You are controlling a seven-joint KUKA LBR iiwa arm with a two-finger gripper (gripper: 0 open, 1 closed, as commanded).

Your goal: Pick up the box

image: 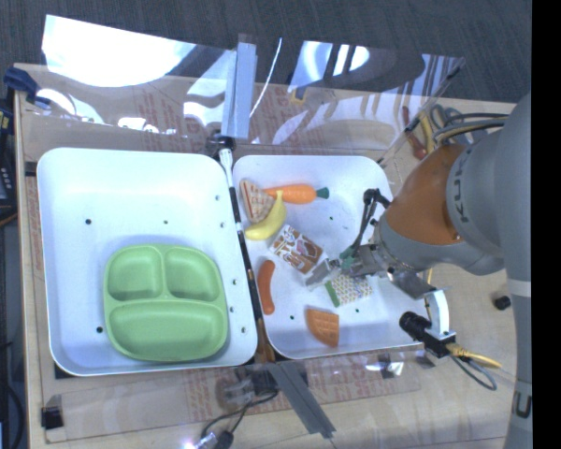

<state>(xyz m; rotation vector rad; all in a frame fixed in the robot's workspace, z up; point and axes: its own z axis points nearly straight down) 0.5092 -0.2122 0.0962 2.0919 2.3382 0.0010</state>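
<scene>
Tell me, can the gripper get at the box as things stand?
Probably yes. The box lies uncovered in the right bin, nothing on top, and the gripper hovers just to its right. The banana and sausage crowd its left side.

The surface (467,382) bears two shallow white bins side by side: left bin (65,251) and right bin (355,171).
</scene>
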